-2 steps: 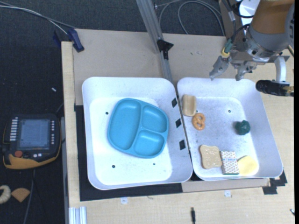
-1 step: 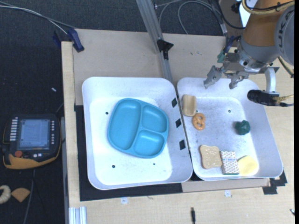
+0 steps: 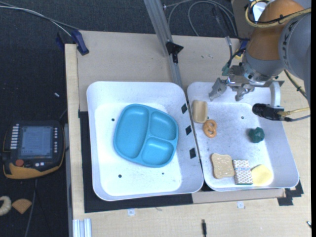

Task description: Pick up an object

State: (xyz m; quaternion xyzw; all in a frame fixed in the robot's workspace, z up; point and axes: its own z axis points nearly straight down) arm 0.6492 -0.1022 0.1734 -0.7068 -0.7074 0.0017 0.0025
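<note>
Two white bins sit before us: the left bin (image 3: 98, 181) carries a blue divided plate (image 3: 146, 134), the right bin (image 3: 276, 147) a pretzel (image 3: 210, 128) near its left edge and a green piece (image 3: 256, 134) toward its right edge. We see the gripper (image 3: 228, 90) above the right bin's far edge, fingers spread wide and holding nothing.
</note>
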